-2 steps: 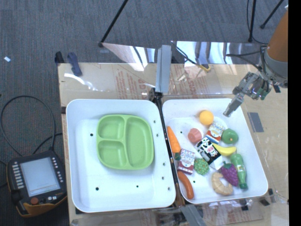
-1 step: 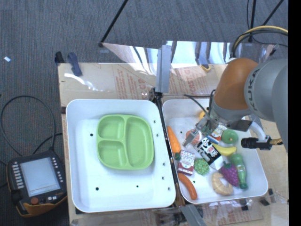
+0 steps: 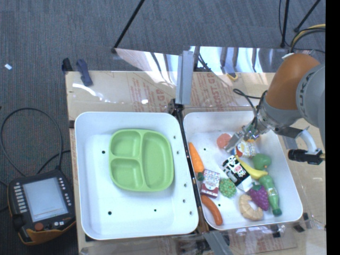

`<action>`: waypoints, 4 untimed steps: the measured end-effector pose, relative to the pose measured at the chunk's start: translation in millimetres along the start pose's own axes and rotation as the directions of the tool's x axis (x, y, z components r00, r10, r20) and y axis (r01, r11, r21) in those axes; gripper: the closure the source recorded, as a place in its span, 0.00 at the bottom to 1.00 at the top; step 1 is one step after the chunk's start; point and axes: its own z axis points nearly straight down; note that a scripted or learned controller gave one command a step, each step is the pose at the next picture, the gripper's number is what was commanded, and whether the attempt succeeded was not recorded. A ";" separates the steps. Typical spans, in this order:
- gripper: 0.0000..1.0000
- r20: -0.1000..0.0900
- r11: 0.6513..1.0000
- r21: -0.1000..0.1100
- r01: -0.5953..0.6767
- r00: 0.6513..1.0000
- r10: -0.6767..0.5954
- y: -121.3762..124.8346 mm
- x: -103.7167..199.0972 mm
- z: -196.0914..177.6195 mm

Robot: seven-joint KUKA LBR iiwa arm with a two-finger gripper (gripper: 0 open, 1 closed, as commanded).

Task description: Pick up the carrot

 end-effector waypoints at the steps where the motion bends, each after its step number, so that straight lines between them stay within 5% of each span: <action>1: 0.00 -0.020 0.999 0.024 0.039 0.999 -0.038 -29.1 2.7 -46.6; 2: 0.00 0.033 0.999 -0.021 0.050 0.998 -0.049 -11.8 4.2 -73.1; 3: 0.00 0.002 1.000 -0.001 -0.006 1.000 0.006 2.7 -2.8 2.0; 4: 1.00 0.005 0.999 0.001 -0.051 0.999 0.051 -17.6 -33.1 -6.2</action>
